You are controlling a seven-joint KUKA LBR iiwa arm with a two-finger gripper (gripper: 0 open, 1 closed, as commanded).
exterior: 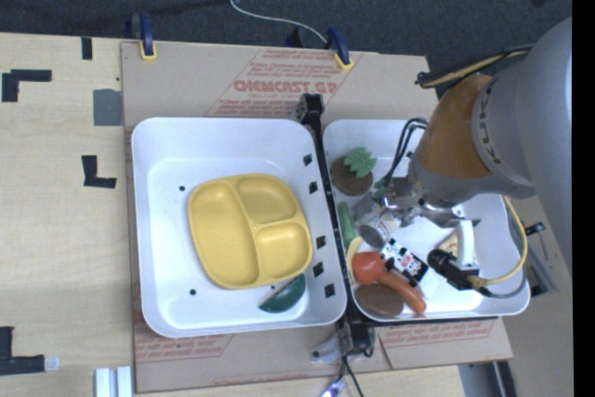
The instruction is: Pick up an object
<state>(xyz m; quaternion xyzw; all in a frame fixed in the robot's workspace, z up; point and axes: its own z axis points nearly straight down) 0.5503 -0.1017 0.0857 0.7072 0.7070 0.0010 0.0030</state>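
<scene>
In the left bin (pixel 149 200), left of centre in the frame, a yellow divided plate (pixel 249 230) lies with a dark green piece (pixel 284 296) just below its lower right corner. Right of the divider, the right bin (pixel 507 302) holds a crowded heap: a brown and green item (pixel 354 172) at the top, a red and orange piece (pixel 372 268) lower down. The gripper (pixel 395 220) hangs low over this heap, so the step looks like the reach for a pick; whether its jaws are apart or together I cannot tell. Next it must settle on one item, likely the red piece just below and left.
</scene>
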